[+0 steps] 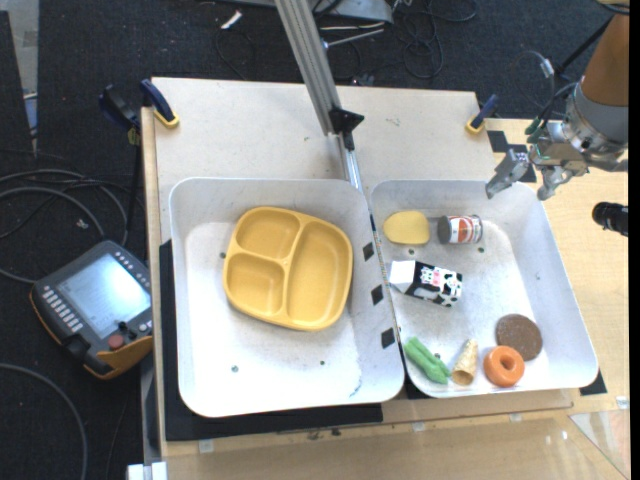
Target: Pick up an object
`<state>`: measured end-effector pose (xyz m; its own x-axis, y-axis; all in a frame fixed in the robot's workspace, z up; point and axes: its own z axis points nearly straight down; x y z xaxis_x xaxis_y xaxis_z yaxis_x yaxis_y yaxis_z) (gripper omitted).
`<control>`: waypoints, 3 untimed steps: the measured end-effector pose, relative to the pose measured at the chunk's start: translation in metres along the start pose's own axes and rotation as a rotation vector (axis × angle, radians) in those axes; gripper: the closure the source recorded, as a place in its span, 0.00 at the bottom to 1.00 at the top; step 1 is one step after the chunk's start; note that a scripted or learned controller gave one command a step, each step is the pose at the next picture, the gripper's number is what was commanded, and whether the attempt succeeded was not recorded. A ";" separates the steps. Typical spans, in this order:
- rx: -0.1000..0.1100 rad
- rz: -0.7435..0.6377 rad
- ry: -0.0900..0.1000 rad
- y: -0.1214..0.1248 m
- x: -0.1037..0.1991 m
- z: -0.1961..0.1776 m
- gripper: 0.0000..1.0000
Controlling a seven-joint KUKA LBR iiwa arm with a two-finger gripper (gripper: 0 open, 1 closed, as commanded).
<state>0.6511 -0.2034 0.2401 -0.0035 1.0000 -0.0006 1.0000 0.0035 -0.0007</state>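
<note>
Gripper (527,178) positioned above right bin (560,298) far corner, fingers spread apart, nothing held, yellow divided plate (288,266) placed in left bin (195,298)

A: Even, bright light is falling from overhead; the white bins (200,268) are looking slightly washed out.

B: Shadows are staying soft and short, the yellow plate (288,266) is showing gentle sheen, and the dark floor (70,68) is losing detail. Focus is holding reasonably sharp throughout.
</note>
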 end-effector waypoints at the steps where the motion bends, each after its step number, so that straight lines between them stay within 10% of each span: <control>1: 0.001 0.000 0.000 0.000 0.000 0.000 0.00; 3: 0.001 0.001 0.000 0.006 -0.008 0.105 0.00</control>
<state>0.6571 -0.2118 0.1352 -0.0030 1.0000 -0.0008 1.0000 0.0030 -0.0020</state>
